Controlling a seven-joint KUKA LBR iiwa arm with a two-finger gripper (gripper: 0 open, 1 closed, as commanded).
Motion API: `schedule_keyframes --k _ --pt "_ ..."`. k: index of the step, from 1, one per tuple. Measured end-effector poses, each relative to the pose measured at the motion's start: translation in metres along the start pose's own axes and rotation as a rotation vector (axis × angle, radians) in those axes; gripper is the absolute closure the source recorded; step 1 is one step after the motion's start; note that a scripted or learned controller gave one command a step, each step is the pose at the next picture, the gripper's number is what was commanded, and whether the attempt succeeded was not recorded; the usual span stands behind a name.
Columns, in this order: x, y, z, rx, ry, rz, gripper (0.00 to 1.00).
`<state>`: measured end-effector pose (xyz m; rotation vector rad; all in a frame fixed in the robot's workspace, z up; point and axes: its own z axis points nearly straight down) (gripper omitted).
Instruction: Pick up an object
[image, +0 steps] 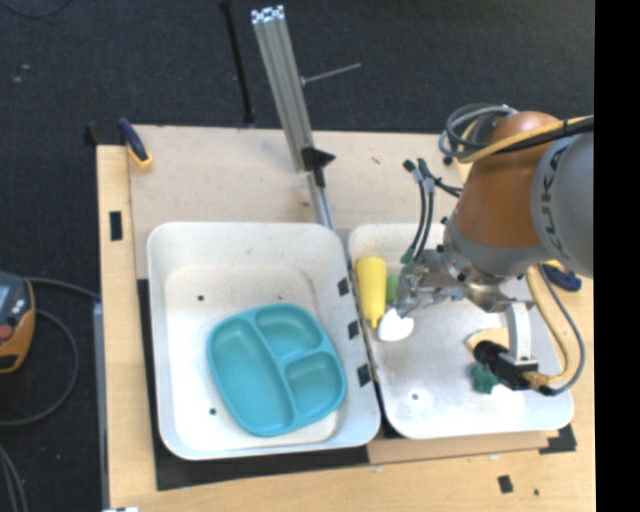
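Two shallow white bins sit side by side on the bench: the left bin (160, 250) and the right bin (440, 400). The grey arm with the orange band (505, 190) leans over the right bin, and its two-finger gripper (412, 288) hangs low near that bin's left wall. Whether the gripper is spread or pressed together cannot be told from this slant, and nothing is seen pinched in it. Just to the gripper's left lies a yellow rounded cylinder (371, 285), lengthwise along the bin wall, with a thin green piece (392, 288) between it and the gripper. Just below and left of the gripper rests a small white lump (395, 326), touching the yellow cylinder's lower end. Well apart to the gripper's left, in the left bin, lies a turquoise plastic plate with three compartments (275, 368)
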<state>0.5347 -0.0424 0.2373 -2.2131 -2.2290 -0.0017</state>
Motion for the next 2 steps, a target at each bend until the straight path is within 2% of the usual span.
schedule_keyframes --k 1,2 --pt "0.044 0.001 -0.006 -0.003 0.000 0.000 1.00" --pt "0.100 0.003 0.003 0.001 0.000 -0.001 1.00"
